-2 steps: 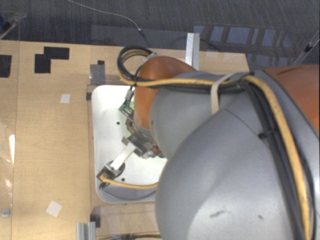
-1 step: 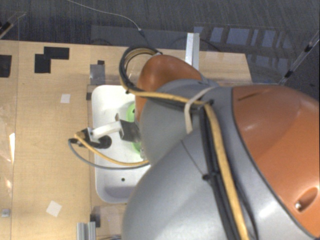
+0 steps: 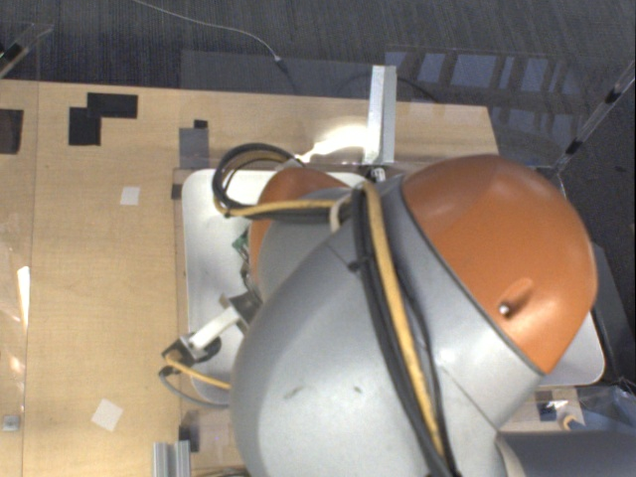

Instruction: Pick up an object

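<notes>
Mostly the grey and orange arm [image 3: 417,326] covers the white bin [image 3: 199,266]. Its gripper's state cannot be told. A small green scrap [image 3: 239,241] peeks out beside the arm; too hidden to judge weight or grip.

1 fixed camera above the bench, looking down at a slant.

The view faces down and forward across a pale wooden bench [image 3: 89,266], with dark carpeted floor [image 3: 298,8] across the top of the frame, so the far side of the scene lies upward. The arm [image 3: 397,336] comes in from the right and rises very close to the lens: its grey body and orange band [image 3: 497,246] take up most of the lower right. Behind it, part of 1 white bin [image 3: 204,266] shows at centre left and a corner of white at the right edge [image 3: 586,356]. With only 1 view, no overlap arises.
</notes>
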You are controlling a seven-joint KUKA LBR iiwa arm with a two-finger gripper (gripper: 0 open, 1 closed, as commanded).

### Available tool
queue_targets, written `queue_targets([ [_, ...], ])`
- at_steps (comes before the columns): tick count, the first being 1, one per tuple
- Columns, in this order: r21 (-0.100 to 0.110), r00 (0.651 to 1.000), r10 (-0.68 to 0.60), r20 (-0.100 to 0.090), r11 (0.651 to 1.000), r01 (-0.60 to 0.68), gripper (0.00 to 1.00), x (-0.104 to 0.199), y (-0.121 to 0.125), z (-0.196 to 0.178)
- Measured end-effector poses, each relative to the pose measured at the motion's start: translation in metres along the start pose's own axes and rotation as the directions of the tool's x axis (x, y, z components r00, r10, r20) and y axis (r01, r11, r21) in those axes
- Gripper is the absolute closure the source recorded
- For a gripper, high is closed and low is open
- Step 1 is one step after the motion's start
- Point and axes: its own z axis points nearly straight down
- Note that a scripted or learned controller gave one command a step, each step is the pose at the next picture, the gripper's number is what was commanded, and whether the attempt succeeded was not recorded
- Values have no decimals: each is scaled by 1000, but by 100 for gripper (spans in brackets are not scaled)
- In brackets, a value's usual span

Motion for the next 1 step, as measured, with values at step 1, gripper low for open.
queue_targets([
  [1,-2,963,270,5,963,-270,100,-1,0,-102],
])
